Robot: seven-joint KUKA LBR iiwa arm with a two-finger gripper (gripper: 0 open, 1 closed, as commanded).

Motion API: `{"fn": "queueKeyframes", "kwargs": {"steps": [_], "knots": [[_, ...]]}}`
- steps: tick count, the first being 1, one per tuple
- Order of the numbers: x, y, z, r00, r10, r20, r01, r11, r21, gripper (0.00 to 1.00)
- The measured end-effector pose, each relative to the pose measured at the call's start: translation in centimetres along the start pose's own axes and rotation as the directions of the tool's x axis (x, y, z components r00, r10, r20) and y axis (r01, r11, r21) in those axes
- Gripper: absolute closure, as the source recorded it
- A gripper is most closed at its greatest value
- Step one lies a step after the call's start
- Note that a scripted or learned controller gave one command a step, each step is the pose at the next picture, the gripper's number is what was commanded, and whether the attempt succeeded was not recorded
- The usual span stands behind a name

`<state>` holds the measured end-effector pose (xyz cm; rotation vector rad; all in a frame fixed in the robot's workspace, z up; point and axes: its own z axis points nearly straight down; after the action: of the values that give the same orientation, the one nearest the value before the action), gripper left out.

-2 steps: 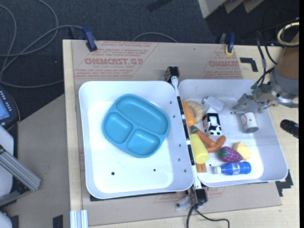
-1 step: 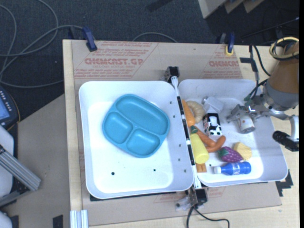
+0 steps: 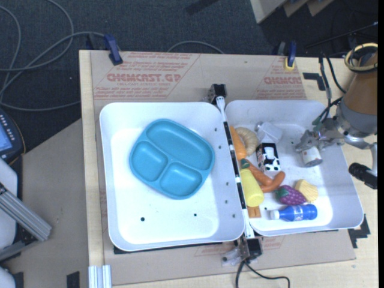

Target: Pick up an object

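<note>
Left to right: left bin (image 3: 114, 179) holds a blue tray (image 3: 171, 158) with three compartments; right bin (image 3: 345, 188) holds toys packed along its left and near sides: carrot (image 3: 266, 177), yellow piece (image 3: 251, 189), cow (image 3: 270, 157), grapes (image 3: 291, 195), corn (image 3: 306, 190), bottle (image 3: 295, 212); bottle lies flat, long axis left-right, cap left; bench (image 3: 150, 77) print reads "CHEMCAST"; gripper (image 3: 311, 147) sits over right bin's far right, finger state can't tell.

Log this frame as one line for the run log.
arm: over right bin | gripper: above bin floor, nothing seen held | nearest: toy cow | left bin: blue divided plate | pick: not done
</note>
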<state>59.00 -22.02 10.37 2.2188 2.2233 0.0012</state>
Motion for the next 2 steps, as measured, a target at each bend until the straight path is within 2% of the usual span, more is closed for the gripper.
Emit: {"fn": "queueKeyframes", "kwargs": {"steps": [1, 2], "knots": [[10.4, -1.2, 1.8, 1.0, -0.005, 0.0, 0.005, 1.0, -0.001, 1.0], [12.5, -1.2, -1.0, 1.0, 0.002, -0.004, -0.002, 1.0, 0.021, 1.0]]}}
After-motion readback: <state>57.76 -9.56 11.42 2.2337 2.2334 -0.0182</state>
